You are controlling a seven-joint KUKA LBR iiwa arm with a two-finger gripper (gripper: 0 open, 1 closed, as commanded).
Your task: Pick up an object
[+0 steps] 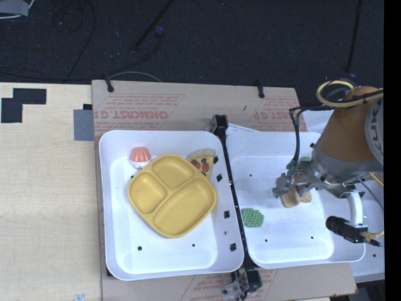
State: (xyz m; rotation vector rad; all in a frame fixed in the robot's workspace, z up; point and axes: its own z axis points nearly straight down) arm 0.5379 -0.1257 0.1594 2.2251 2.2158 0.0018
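End effector [292, 193] over right bin [313, 256], clamped on one tan object [289, 199] | right bin: one green disc [252, 217] | left bin [163, 262]: one yellow tray [172, 195], one pink cup [140, 156], one pizza slice [202, 161]

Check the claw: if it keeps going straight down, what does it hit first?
Most likely the tan object right under the claw in the right bin. The green round piece sits off to the side. How much gap remains above the tan object is unclear.
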